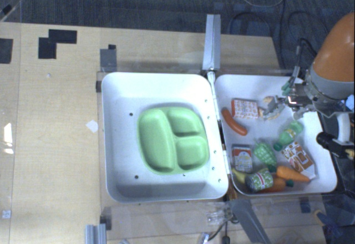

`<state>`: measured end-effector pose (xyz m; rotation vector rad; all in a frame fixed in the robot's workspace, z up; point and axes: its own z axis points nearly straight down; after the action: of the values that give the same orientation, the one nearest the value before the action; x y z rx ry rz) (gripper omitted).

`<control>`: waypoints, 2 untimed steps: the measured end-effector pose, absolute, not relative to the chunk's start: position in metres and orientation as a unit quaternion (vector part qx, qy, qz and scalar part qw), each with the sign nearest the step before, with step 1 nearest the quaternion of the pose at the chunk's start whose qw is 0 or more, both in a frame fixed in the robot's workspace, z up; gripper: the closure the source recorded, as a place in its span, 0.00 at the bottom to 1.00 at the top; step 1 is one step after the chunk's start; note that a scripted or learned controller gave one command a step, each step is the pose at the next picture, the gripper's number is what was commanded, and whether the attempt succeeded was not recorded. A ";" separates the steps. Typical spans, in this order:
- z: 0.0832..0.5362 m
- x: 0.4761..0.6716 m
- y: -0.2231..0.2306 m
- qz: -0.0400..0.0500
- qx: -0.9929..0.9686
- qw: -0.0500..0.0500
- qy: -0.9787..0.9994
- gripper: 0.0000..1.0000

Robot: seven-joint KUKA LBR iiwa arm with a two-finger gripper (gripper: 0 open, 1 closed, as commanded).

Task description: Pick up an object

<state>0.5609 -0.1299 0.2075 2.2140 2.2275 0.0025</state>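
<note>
The gripper (275, 105) hangs low over the right bin (328, 182), its state impossible to tell, beside a small box (246, 108) among toy food, so the reach seems underway and next needs a clean descent.

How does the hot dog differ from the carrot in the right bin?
The hot dog is red-orange and evenly thick with rounded ends; the carrot is brighter orange and tapers to a point. The hot dog lies alone by the bin's left wall; the carrot sits crowded among other items near the front edge. Both are long, slim and lying flat.
</note>
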 end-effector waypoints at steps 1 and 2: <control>0.089 0.558 -0.149 0.004 0.788 0.003 0.615 0.00; 0.088 0.605 -0.126 0.004 0.847 0.003 0.532 0.00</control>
<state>0.6047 -0.1260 0.0881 2.6551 1.6678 0.0121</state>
